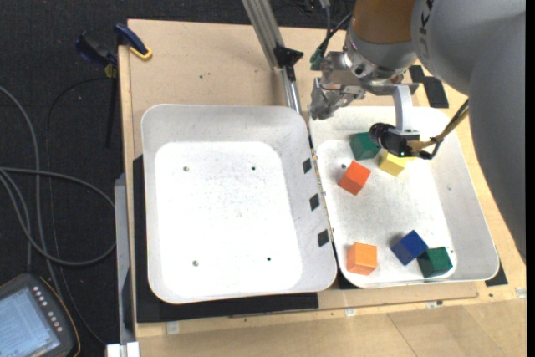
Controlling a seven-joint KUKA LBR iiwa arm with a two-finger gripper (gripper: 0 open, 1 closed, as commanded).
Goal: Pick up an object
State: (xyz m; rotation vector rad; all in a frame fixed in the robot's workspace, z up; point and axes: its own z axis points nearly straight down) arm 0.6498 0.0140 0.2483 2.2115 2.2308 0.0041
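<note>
Since nothing's been lifted yet as far as I can tell, I'd call this the very start of the pick. Nearest the camera, the right bin (468, 205) has an orange cube (362, 257) at its front, and a blue cube (410, 247) touching a dark green cube (435, 261) just to the right of it. A bit further back there's a second orange block (354, 178) sitting on its own, then a yellow block (391, 164) and another green block (364, 146) close together near the bin's far edge. The left bin (167, 130) sits right beside it on the tabletop (201, 63).

Furthest back, the end effector (324, 106) hangs above the far edge of the right bin, just beyond the green block and not touching any cube. Honestly can't make out how it's set, too dark and small. No block is in it though.

So what's left is basically everything: pick a target, come down, grab, lift. My guess is the green or yellow block is the easiest reach.
</note>
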